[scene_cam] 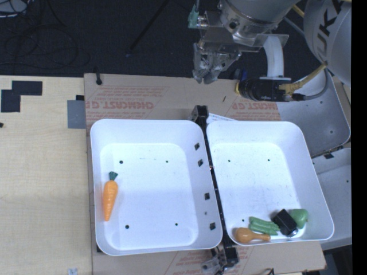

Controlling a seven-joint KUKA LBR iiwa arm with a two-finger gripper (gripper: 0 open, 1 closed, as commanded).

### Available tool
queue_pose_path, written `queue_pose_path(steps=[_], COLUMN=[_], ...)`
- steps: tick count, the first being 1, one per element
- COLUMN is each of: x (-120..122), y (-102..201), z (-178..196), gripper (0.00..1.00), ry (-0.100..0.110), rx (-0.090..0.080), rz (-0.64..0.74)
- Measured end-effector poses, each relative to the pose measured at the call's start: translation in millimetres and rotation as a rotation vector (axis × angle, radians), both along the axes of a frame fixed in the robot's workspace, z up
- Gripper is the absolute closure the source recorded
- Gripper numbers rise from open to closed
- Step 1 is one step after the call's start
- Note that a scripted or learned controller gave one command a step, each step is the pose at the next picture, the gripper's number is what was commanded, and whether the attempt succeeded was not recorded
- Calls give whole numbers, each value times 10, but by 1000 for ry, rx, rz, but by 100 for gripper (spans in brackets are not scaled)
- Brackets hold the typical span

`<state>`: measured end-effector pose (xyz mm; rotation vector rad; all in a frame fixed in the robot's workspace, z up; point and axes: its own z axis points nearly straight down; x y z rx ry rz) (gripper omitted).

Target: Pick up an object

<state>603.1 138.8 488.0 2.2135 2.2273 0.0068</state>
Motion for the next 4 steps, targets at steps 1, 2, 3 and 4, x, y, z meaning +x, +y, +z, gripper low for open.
queue_pose_path(steps=[1,2,3,4], x=[405,324,408,398], y=[-269,385,1047,1061], z=[-1299,-1061,-539,572], gripper=[100,100,100,100], ry=[20,6,2,-3], rx=[-7,-1,0,1], rz=[-9,0,1,-1])
